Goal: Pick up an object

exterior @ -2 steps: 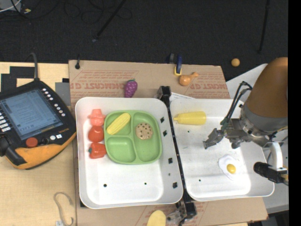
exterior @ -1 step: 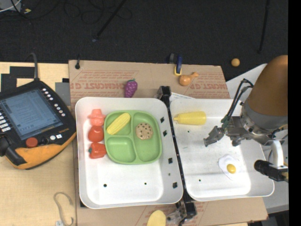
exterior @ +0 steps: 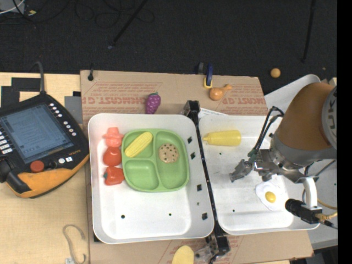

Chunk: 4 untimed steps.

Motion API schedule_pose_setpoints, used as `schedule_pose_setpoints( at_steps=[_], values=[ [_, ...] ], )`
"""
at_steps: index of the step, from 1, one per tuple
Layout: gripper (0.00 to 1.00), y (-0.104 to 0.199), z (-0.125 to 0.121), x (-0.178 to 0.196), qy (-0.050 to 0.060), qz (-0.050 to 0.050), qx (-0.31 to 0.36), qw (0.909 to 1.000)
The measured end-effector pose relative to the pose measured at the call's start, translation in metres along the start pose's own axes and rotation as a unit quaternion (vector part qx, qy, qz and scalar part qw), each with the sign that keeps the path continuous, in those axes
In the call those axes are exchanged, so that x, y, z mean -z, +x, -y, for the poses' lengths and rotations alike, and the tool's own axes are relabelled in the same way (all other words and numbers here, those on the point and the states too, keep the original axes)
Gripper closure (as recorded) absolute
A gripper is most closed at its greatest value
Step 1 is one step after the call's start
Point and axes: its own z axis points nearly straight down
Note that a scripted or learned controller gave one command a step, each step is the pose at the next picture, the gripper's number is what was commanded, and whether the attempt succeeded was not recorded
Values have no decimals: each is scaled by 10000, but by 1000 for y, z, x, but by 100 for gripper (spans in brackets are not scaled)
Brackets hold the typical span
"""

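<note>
My gripper (exterior: 240, 172) hangs low over the right bin (exterior: 242, 219), near its middle, pointing left. A yellow squeeze bottle (exterior: 221, 138) lies at the far side of that bin, apart from the gripper. Just right of the gripper, a toy fried egg (exterior: 269, 196) rests on the bin floor. The left bin (exterior: 143, 219) holds a green divided plate (exterior: 184, 176) with a corn cob (exterior: 137, 143) and a cookie (exterior: 169, 153) on it. Red and pink toy foods (exterior: 111, 157) lie beside the plate's left edge.
Purple grapes (exterior: 153, 102), an orange gourd (exterior: 219, 92) and a blue clamp (exterior: 208, 76) sit on the cardboard behind the bins. An orange ball (exterior: 275, 72) lies farther back. A yellow lemon (exterior: 183, 254) is in front of the bins. A teach pendant (exterior: 38, 142) lies at the left.
</note>
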Motion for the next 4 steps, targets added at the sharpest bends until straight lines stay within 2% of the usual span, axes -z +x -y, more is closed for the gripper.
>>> schedule_pose_setpoints(
  at_steps=[1, 2, 3, 4],
  values=[
    [0, 9, 9, -51, 5, -2, 0, 10000],
    [0, 11, 9, -84, -22, 6, -4, 10000],
    [100, 8, 9, -72, -23, 4, -45, 10000],
    [100, -4, 8, -22, -43, 13, -47, 10000]
  ],
)
